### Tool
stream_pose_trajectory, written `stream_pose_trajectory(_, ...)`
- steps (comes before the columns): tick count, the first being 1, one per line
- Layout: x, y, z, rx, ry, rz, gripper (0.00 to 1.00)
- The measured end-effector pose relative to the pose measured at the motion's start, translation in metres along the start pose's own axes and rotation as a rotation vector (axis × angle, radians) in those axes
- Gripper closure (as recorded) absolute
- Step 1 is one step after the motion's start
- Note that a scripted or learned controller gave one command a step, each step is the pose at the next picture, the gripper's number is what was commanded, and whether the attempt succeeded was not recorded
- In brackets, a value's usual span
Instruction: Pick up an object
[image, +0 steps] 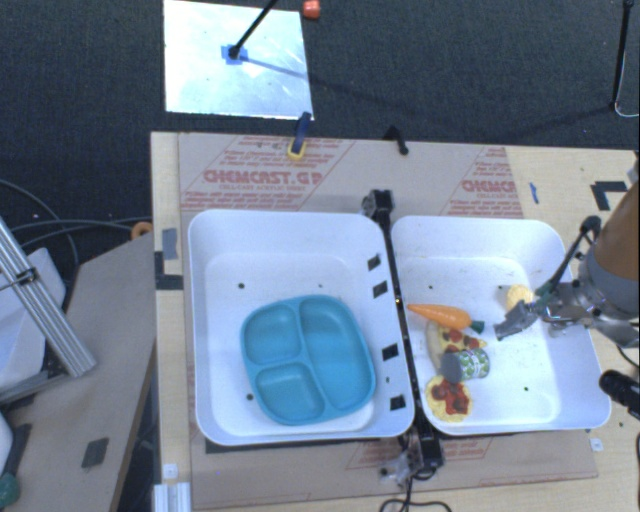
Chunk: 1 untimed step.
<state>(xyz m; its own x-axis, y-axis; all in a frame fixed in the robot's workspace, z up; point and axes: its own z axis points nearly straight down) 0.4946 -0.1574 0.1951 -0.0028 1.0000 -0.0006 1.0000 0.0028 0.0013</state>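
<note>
Camera view shows the grey two-finger gripper (512, 322) low inside the right-hand shallow white bin (530, 405), reaching in from the right, with nothing visible between its tips. Whether it is set wide or narrow cannot be told at this size.

Nearest candidate is the small yellow rounded piece (518, 295), just beside the gripper on its far side, towards the bin's back wall. The orange plastic carrot (440, 315) lies to the gripper's left, near but apart from it, its long axis running roughly left to right with the green end towards the gripper. In front of the carrot sits a cluster: a small printed can with a grey top (467, 362) lying on a pale yellow plate (434, 405) that also bears a red food item (452, 398). Judgement: the coming move turns on a short shift, either back to the yellow piece or left along the carrot's axis; a grasp across the carrot's width appears the more suitable.

The left-hand white bin (220, 300) holds a blue plastic divided tray (305, 357). Both bins rest on a clear sheet over brown board (260, 175) on the bench, with dark carpet (450, 60) beyond.
</note>
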Motion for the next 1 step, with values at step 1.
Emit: stream_pose_trajectory(1, 0.0339, 0.0179, 0.1137, -0.004, 0.002, -0.002, 0.0)
